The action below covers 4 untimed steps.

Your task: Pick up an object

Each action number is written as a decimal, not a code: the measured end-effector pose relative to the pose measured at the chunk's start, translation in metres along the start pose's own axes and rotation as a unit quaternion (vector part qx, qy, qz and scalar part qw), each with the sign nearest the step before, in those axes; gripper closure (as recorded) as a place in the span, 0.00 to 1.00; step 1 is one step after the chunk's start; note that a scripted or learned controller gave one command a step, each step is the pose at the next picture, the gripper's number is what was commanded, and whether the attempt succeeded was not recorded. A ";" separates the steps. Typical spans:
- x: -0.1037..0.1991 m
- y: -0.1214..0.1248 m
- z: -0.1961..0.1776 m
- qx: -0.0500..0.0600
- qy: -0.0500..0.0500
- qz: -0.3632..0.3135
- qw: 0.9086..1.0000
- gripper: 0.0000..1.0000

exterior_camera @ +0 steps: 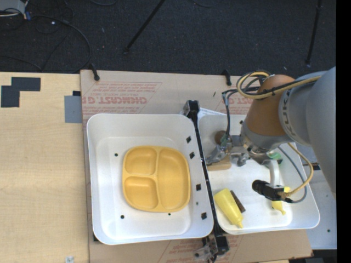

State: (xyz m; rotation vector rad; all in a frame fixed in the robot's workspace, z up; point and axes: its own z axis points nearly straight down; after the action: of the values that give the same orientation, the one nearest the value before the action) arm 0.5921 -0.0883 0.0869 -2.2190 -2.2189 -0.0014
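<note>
Gripper, my own, sits low in the right bin against its left wall, opening not readable; yellow bottle lies nearer the front edge, long axis slanting toward the front-right corner.

glossy yellow plastic tray, smooth white plastic bins, matt cardboard

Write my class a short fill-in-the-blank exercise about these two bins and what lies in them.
1. The yellow divided plate lies in the ____ bin.
2. The plate has ____ compartments.
3. The yellow bottle lies in the ____ bin.
4. The tool hangs over the ____ bin.

Missing words: left; three; right; right
</note>
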 end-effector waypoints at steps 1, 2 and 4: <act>-0.005 0.002 -0.012 -0.002 -0.004 0.002 1.000 1.00; 0.003 -0.004 -0.061 0.002 -0.001 0.000 1.000 1.00; 0.057 -0.016 -0.106 0.004 0.000 -0.002 1.000 1.00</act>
State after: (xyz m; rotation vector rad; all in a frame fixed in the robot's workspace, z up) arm 0.5766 -0.0315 0.1930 -2.2103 -2.2208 0.0075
